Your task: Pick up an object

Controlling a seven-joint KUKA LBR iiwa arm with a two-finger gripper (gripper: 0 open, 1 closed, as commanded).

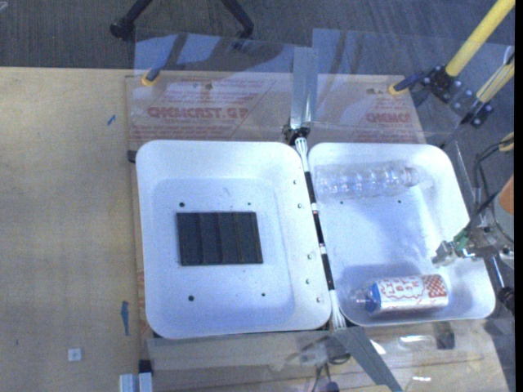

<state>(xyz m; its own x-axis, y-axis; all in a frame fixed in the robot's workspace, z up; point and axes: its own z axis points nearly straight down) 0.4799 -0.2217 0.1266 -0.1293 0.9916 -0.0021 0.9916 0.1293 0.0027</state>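
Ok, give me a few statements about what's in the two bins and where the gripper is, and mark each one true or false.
1. The dark ribbed mat lies flat in the left bin. True.
2. The clear plastic bottle lies in the left bin. False: it lies in the right bin, along its far side.
3. The red-and-white can lies on its side near the right bin's front edge. True.
4. The gripper holds the red-and-white can. False: it sits at the right bin's right side, apart from the can.
5. The clear plastic bottle and the can touch each other. False: bare bin floor separates them.
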